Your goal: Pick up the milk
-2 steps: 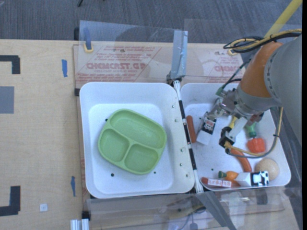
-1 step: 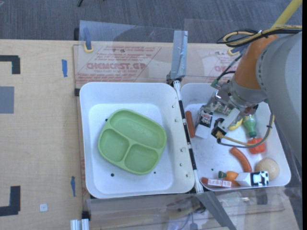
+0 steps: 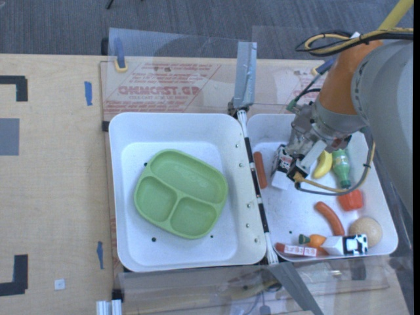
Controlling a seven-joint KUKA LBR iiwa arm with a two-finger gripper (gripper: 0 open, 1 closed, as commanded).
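The milk (image 3: 350, 245) is a small white carton with black cow patches, lying on its side near the front edge of the right bin (image 3: 289, 205). My gripper (image 3: 287, 165) hangs low over the back left part of that bin, well behind and to the left of the carton. A small white object (image 3: 278, 180) lies right under the gripper's tip; what it is I cannot tell.
Around the gripper in the right bin lie a brown sausage (image 3: 260, 169), a banana (image 3: 321, 165) and a green bottle (image 3: 341, 167). Nearer the milk are a red piece (image 3: 352, 200), an orange sausage (image 3: 329, 218), a beige ball (image 3: 365, 230) and a carrot (image 3: 314, 240). The left bin holds a green divided plate (image 3: 180, 193).
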